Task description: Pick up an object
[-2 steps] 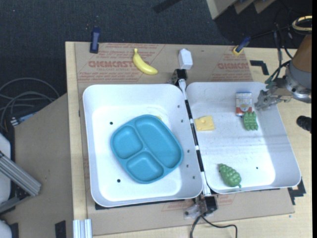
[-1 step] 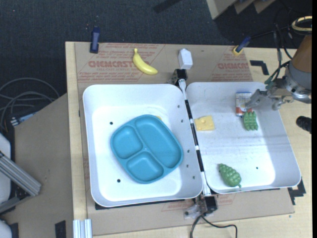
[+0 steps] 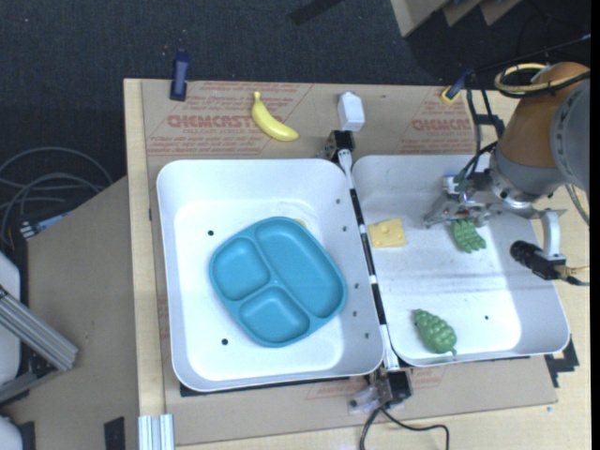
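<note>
Two shallow white bins are seen side by side on a cardboard-covered bench (image 3: 234,120). The left bin (image 3: 178,251) holds a blue divided plate (image 3: 275,279), which lies near the bin's middle with its three compartments facing up. In the right bin (image 3: 534,331), a yellow cheese-like wedge (image 3: 387,234) is placed close to the left wall, about midway along it. A green bumpy toy (image 3: 434,332) lies near the front edge, toward the front left corner. A second green piece (image 3: 468,235) is found in the rear half of the bin, right of centre. The gripper (image 3: 459,211) is positioned directly above and just behind this second green piece, with the grey arm (image 3: 539,143) and its orange band reaching in from the right. The metal fingers (image 3: 441,216) are seen spread low over the bin floor beside the piece, but it cannot be told how far the claw is open, nor whether the green piece is caught between the fingers or merely lies just beside them. On the cardboard behind the left bin, a yellow banana (image 3: 271,120) is laid near the rear edge, and a small blue object (image 3: 179,75) stands at the rear left corner. A white block (image 3: 352,111) rests behind the gap between the two bins.
</note>
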You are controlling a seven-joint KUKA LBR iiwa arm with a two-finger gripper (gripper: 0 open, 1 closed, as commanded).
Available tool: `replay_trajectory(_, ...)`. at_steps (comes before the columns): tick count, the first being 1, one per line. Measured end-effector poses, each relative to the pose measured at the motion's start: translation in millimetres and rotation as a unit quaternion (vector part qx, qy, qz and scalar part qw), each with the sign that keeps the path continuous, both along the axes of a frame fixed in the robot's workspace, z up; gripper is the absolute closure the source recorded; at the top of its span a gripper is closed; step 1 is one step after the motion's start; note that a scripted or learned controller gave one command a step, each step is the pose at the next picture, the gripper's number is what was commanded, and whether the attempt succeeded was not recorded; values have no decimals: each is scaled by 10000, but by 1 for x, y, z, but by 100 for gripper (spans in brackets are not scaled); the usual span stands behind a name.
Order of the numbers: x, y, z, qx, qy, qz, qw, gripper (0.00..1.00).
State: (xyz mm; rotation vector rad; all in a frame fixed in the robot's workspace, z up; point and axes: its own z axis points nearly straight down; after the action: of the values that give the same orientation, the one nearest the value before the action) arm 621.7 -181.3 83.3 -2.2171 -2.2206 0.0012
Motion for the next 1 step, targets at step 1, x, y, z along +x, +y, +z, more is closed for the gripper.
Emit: replay_trajectory(1, 1, -1, 12, -16, -22, 2, 10000, 100)
